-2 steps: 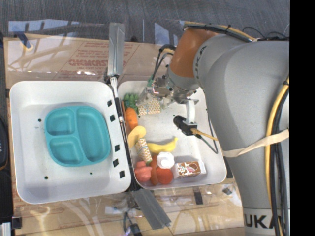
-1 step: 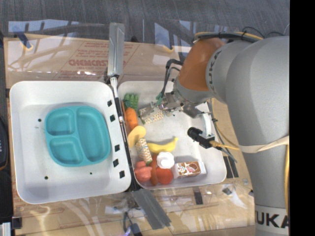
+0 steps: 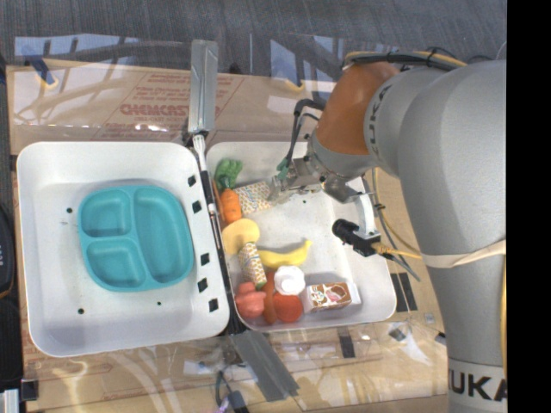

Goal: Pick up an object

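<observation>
Camera view looks down on the desk (image 3: 112, 101), where the tool (image 3: 282, 181) hangs low in the far part of the right bin (image 3: 383, 295), its tip close over a small patterned packet (image 3: 253, 198) lying just to its left. Whether the tool is spread or pressed together cannot be told from here, and nothing is seen pinched in it.

The step in hand looks like the approach to a grasp, with nothing lifted yet. The packet is the likeliest target; it lies flat, its long axis running roughly from the tool toward the bin's left wall. The next move probably calls for a short descent centred on the packet, closing across its narrow side.

Nearest the viewer, well short of the tool, sit a small carton (image 3: 331, 296), a white-capped item (image 3: 289, 280) and red pieces (image 3: 250, 301). Closer to the tool lies a banana (image 3: 286, 255), its long axis pointing toward the arm. Left of the tool stands a carrot (image 3: 230, 206), with a green piece (image 3: 228, 172) beyond. Far to the tool's left, the other bin (image 3: 43, 317) holds a teal tray (image 3: 136, 236).
</observation>
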